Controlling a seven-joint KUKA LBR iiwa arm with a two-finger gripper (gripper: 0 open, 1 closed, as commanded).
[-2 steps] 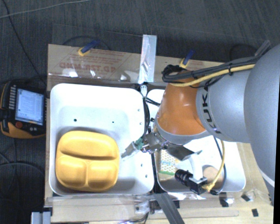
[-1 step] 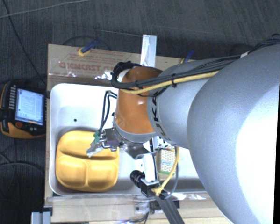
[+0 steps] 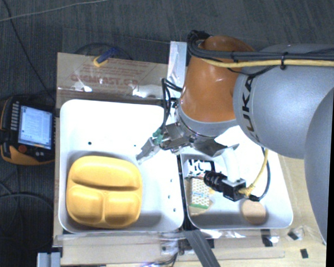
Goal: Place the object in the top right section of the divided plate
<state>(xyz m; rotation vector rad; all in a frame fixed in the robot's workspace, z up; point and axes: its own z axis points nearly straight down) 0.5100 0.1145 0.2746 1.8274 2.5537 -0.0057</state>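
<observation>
Nearest us sits the yellow divided plate (image 3: 104, 190) in the left bin (image 3: 115, 113), its top right section bare. In the right bin (image 3: 277, 217) lie a patterned sponge-like block (image 3: 200, 194) and a tan round piece (image 3: 254, 212) (which one is our object we cannot tell); both look light, best pinched across the sides. Farther back the gripper (image 3: 149, 149) hovers over the left bin; we cannot tell how its jaws stand. Bin walls crowd the crossing.

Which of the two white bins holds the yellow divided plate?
The left bin. The yellow plate lies in its lower part, while the right bin holds small items, such as a tan piece.
</observation>
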